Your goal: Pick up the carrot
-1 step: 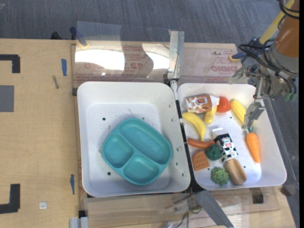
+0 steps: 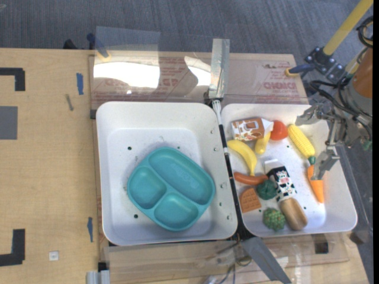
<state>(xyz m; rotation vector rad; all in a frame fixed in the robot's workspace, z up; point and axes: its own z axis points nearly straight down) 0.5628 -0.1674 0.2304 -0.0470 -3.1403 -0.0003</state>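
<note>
A: What lies beneath the setup?
B: A pale wooden bench top (image 2: 41,176), far from the claw, bearing black tape marks (image 2: 15,78) and short blue tape strips (image 2: 79,83).

A: And beyond the bench?
B: Grey-blue carpeted floor (image 2: 177,10) along the upper field. A clear plastic sheet (image 2: 148,76) with red print lies behind the bins, catching a bright glare; a metal divider post (image 2: 218,67) stands at its middle.

Carrot (image 2: 318,189) is lying by the right bin's right wall (image 2: 349,200), corn (image 2: 301,140) sitting just above it, bread roll (image 2: 293,213) crowding its left; bare floor is showing below
</note>
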